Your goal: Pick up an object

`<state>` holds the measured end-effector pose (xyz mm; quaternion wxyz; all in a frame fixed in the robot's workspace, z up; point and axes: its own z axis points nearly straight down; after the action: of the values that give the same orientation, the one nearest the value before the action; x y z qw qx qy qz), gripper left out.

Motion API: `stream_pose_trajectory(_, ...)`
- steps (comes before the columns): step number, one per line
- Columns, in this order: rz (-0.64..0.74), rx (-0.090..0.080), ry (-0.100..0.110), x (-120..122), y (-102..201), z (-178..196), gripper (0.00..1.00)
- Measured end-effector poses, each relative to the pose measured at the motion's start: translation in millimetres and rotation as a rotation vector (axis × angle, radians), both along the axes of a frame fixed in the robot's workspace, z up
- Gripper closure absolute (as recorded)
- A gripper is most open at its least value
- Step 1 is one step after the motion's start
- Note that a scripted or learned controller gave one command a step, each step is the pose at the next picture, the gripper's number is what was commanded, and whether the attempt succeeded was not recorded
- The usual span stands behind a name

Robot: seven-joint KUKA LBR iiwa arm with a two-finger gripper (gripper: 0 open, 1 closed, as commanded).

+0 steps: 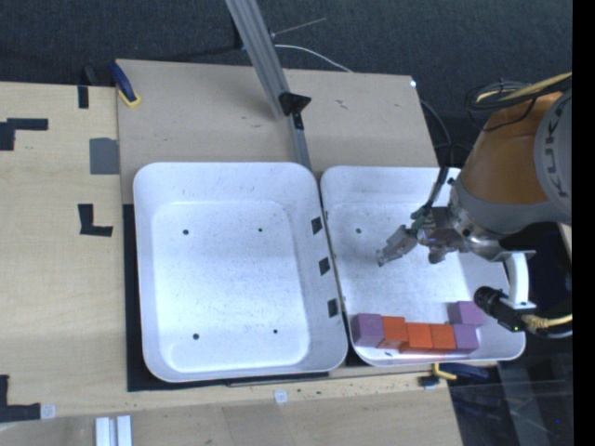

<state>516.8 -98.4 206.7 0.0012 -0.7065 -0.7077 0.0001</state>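
Along the near wall of the right bin lies a row of blocks. A purple block is at the left end, then an orange block and a longer orange block. Another purple block closes the right end. My gripper hangs over the middle of the right bin, well above and behind the row, pointing down and left. Nothing shows in it. The grey arm with its orange band reaches in from the right.
The left bin sits beside the right one, with black clips along the shared wall. A slanted metal bar rises behind the bins. Black tape marks dot the wooden bench at the left.
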Motion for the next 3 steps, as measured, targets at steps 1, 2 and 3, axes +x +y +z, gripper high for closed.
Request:
stream_pose_trajectory(1, 0.003, -0.001, -0.005, 15, 27, 41, 0.0)
stream_pose_trajectory(2, 0.0, -0.003, 0.002, 63, 21, -7, 0.0)
stream_pose_trajectory(3, -0.002, -0.005, 0.002, 124, -34, -120, 0.0)
